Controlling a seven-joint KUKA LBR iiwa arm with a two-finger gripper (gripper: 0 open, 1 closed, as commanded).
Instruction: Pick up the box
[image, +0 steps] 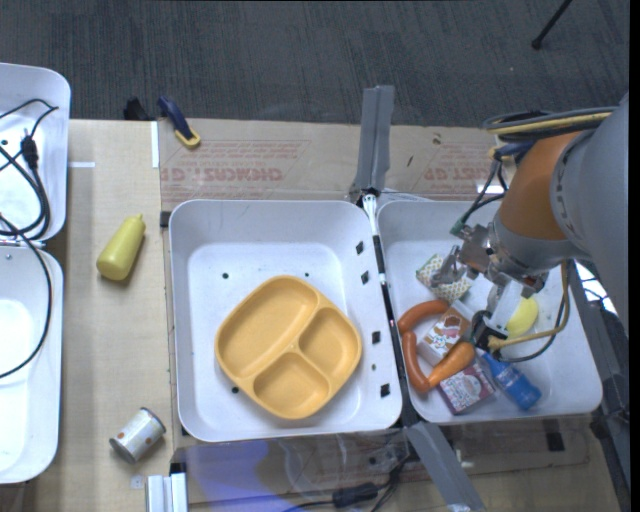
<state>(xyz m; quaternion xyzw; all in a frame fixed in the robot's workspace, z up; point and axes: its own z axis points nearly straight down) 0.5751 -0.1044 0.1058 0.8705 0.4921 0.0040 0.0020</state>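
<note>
In the right bin (580, 385), a small box with a tan and white pattern (441, 277) lies near the far left part. My gripper (459, 262) sits right at that box's upper right edge, touching or nearly touching it. A second small box, white with red print (442, 338), lies lower down, framed by a curved orange sausage-like piece (412, 350). A flat maroon packet (462, 390) rests near the front wall.
A blue bottle (512, 384) and a yellow lemon-like thing (523, 317) lie under my wrist. The left bin (200, 300) holds a yellow divided plate (290, 347). On the bench lie a yellow bottle (121, 248), a can (137, 433) and a blue clamp (177, 122).
</note>
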